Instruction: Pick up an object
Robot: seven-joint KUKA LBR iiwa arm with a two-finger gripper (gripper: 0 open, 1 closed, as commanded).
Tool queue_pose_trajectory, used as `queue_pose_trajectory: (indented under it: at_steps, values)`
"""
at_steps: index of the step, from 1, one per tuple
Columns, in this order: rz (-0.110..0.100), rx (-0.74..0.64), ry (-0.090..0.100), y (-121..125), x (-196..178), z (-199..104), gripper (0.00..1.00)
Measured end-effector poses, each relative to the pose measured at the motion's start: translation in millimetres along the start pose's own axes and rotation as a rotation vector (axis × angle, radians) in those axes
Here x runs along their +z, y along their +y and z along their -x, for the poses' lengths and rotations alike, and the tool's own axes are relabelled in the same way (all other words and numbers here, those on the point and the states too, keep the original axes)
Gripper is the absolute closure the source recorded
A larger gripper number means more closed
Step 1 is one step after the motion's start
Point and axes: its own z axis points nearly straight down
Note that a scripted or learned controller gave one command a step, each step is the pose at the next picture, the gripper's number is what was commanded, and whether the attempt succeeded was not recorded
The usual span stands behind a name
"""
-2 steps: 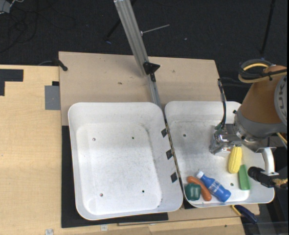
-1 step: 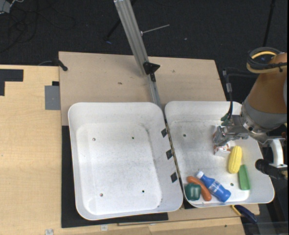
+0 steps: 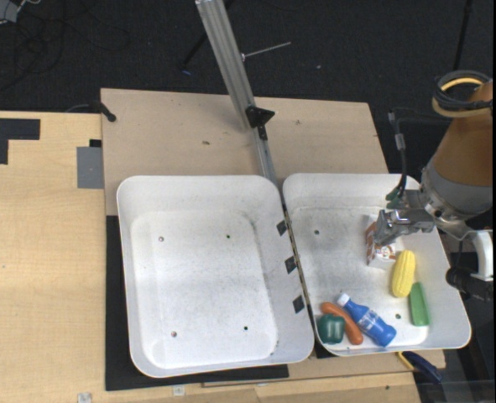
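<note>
My gripper [image 3: 388,232] hangs low over the right bin [image 3: 331,200], near its right side. The arm comes in from the right with its orange band just above the wrist. Directly under and against the gripper lies a small red, white and brown packet [image 3: 380,250]; I cannot tell whether it is between the fingers. A yellow corn-shaped toy [image 3: 403,273] lies just to the right of the packet. A green oblong toy [image 3: 418,304] sits beyond it, close to the bin's right rim.
At the right bin's front edge lie a blue bottle [image 3: 369,320], an orange carrot [image 3: 342,322] and a dark green piece [image 3: 330,331]. The left bin [image 3: 134,225] adjoins it. A slanted aluminium bar [image 3: 231,61] runs down from the back to the bins' divide.
</note>
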Motion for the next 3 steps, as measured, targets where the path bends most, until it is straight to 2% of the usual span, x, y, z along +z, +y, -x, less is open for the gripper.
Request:
queue_pose_trajectory:
  at_steps: [1, 2, 3]
  values:
    - [-0.003, -0.004, 0.004, -9.0, -10.1, -56.8, 1.00]
    - [-0.004, -0.002, 0.002, -16.7, -11.3, -98.9, 1.00]
    - [-0.006, -0.003, 0.003, -32.7, 0.2, -153.2, 1.00]
